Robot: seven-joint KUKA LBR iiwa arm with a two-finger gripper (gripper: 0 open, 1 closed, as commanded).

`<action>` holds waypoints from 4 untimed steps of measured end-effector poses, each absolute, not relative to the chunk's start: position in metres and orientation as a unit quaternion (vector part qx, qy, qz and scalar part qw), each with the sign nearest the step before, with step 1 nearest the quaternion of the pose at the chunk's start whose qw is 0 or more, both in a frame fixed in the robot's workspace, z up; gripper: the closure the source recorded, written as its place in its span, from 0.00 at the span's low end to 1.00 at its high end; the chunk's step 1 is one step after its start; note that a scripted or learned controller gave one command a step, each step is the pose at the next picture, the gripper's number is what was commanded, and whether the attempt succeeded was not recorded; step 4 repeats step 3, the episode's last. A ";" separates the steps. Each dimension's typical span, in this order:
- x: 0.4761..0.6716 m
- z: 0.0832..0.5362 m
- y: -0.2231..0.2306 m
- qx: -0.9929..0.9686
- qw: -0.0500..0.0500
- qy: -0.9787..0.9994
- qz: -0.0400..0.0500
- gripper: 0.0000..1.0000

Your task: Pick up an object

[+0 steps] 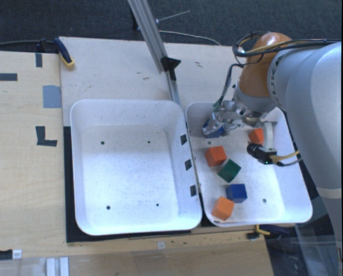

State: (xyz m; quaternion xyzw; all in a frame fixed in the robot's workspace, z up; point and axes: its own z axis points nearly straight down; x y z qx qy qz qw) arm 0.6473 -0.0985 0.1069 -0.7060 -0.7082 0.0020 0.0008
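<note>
Two white bins. In the right bin, nearest the arm: three orange blocks, one green block, two blue blocks.

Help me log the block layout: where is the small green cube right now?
The small green cube lies in the right white bin, near its middle, just below-right of an orange cube and above the blue cube.

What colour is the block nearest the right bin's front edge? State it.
Orange block, clear in the camera view.

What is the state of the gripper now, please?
Gripper: low in the right bin, at a blue object; open or closed cannot be told.
</note>
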 end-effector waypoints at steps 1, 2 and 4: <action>0.667 0.197 -0.025 -0.704 -0.002 -0.710 -0.003 1.00; 0.660 0.200 0.035 -0.705 0.001 -0.710 0.000 1.00; 0.670 0.270 0.064 -0.705 -0.001 -0.709 -0.003 1.00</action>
